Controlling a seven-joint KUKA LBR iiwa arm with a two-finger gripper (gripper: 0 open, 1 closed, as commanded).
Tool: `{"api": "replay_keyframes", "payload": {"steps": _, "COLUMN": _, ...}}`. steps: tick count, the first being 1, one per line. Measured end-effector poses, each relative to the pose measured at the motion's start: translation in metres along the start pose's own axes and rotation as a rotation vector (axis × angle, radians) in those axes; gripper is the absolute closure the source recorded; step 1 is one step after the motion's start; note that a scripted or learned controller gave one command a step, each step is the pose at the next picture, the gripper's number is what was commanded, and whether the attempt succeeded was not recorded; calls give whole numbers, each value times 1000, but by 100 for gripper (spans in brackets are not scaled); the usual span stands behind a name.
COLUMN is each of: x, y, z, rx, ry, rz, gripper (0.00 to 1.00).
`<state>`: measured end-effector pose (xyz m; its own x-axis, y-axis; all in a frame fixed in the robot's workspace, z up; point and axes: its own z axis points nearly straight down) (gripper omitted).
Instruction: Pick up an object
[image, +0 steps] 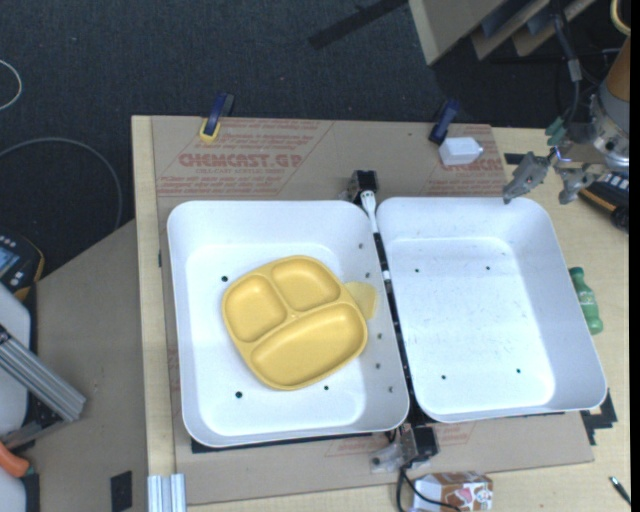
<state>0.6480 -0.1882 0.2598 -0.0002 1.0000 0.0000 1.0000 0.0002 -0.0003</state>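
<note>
A yellow divided plate (293, 321) with three compartments lies in the left white bin (190, 300), a little right of its middle. A small pale yellow piece (362, 297) pokes out from under the plate's right edge. My gripper (545, 185) hangs beyond the far right corner of the right white bin (480, 300), far from the plate. Its two fingers are spread, so it is open with nothing between them.
A green object (586, 300) lies on the bench just outside the right bin's right rim. A small white block (460, 151) and two blue clamps (215, 115) sit along the cardboard's far edge. Cables and a black clip (365, 187) lie between the bins.
</note>
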Motion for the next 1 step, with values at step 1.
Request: {"api": "replay_keyframes", "payload": {"steps": 1, "x": 68, "y": -71, "z": -79, "rx": -6, "ry": 1, "rz": -6, "gripper": 0}}
